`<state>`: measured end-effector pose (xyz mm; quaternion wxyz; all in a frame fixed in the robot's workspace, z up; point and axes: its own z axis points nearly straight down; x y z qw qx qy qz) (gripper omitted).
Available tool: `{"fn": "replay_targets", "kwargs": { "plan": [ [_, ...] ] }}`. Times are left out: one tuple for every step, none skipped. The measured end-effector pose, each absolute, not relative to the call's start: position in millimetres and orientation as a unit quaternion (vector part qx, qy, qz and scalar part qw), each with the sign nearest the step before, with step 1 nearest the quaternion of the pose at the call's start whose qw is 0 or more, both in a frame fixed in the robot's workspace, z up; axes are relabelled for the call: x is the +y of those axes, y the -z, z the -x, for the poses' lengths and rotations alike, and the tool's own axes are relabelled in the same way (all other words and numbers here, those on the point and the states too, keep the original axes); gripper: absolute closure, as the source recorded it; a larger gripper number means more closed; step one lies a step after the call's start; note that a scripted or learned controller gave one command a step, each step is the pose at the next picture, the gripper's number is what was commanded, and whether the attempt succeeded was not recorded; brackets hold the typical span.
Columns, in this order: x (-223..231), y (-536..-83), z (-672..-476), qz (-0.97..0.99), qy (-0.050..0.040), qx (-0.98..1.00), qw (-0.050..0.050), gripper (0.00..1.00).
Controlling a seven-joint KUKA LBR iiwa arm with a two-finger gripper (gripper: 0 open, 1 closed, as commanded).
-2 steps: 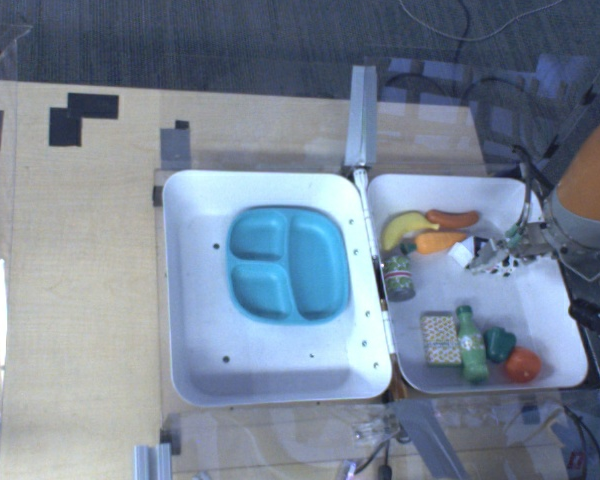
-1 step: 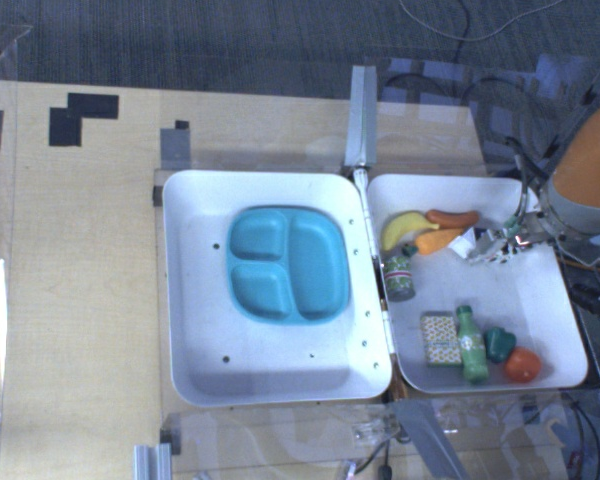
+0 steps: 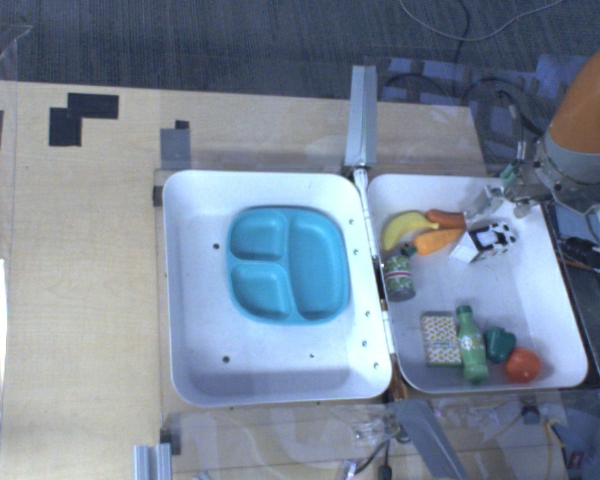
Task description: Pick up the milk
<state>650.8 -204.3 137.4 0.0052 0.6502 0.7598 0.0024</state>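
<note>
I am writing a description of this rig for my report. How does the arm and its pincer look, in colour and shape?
The arm enters from the right with a rounded orange band over a pale grey wrist section. Below it the pincer is a small assembly of grey metal parts, too blurred for finer detail. Thin dark cables run close beside the wrist.

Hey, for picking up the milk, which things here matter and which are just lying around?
For the job:
milk carton
gripper
right bin

Lying about:
banana
carrot
can
green bottle
tomato
blue tray
left bin
</note>
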Motion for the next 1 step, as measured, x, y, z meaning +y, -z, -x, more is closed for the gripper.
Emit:
{"fn": "replay_targets", "kwargs": {
  "plan": [
    [-207.1,-97.0,-646.7,-0.634,-0.0047,0.773,0.012,0.00]
  ]
}}
